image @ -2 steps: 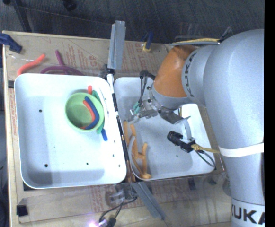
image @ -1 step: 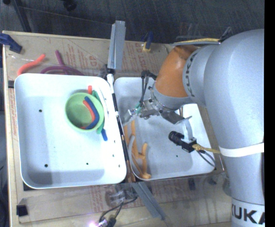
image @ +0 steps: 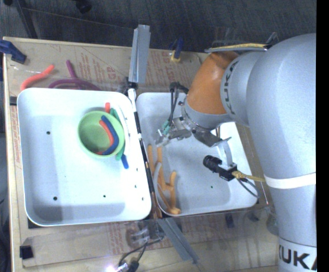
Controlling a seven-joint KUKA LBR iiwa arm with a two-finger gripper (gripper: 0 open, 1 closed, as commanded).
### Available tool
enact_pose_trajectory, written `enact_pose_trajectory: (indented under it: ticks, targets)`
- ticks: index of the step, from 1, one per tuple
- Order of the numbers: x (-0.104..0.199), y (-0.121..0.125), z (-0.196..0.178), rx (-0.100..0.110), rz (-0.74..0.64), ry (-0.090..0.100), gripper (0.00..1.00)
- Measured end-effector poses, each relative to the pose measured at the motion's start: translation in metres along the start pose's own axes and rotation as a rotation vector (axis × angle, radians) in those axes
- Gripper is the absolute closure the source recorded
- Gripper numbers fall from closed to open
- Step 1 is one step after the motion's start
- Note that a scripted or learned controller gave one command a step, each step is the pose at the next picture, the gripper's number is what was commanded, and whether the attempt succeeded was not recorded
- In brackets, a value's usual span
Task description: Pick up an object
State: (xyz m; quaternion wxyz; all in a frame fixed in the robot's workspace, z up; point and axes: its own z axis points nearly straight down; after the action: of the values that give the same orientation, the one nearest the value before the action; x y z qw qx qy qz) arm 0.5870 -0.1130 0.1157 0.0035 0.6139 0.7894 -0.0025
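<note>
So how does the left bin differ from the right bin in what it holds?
The left bin holds a green bowl with red and blue pieces in it; the right bin holds loose orange sticks along its left side. The gripper is over the right bin, not the left bin. The left bin looks wider than the right bin. Both are shallow and white.

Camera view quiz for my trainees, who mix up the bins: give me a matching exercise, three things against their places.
Things:
1. round green plastic bowl
2. thin orange sticks
3. loose pink tube

Places:
A. right white bin
B. bare bench top behind the bins
C. left white bin

Pairs: 1-C, 2-A, 3-B.
</note>
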Motion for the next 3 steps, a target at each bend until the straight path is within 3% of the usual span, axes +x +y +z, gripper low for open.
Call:
enact_pose_trajectory:
  ticks: [1, 2, 3]
  targets:
    - [0.000, 0.000, 0.000, 0.000, 0.000, 0.000, 0.00]
    - [0.001, 0.006, 0.019, -0.002, 0.158, -0.008, 0.00]
    - [0.006, 0.008, 0.011, -0.001, 0.149, 0.000, 1.00]
